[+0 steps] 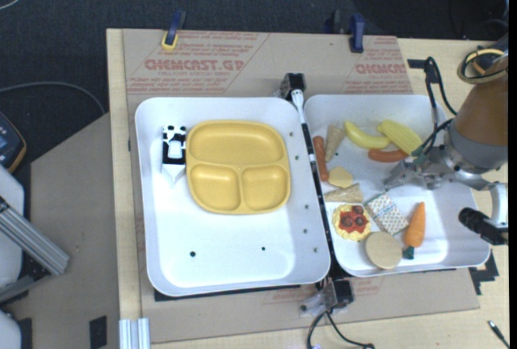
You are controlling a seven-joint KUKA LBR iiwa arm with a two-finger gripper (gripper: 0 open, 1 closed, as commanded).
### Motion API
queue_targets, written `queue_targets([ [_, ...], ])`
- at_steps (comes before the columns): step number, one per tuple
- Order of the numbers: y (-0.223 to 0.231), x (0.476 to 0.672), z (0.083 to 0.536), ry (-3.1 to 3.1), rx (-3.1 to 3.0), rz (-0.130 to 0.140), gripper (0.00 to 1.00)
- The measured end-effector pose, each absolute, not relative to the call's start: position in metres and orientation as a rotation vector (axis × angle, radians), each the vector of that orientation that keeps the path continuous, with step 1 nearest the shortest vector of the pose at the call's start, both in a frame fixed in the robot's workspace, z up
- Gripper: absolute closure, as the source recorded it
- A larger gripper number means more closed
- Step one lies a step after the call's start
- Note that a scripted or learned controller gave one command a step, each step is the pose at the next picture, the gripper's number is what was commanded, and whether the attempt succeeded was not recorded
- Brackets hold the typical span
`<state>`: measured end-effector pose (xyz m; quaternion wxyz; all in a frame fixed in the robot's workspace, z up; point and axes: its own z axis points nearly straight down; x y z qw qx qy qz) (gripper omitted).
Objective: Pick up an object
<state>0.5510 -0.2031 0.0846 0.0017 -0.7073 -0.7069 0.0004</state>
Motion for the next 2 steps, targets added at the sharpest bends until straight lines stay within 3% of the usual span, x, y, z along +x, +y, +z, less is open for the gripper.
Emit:
queue_targets([
  [1,-0.204,0.552,0.096,-2.220,-2.223,-0.001,1.00],
  [2,-0.201,0.557,0.140,-2.226,-2.224,-0.003,1.00],
])
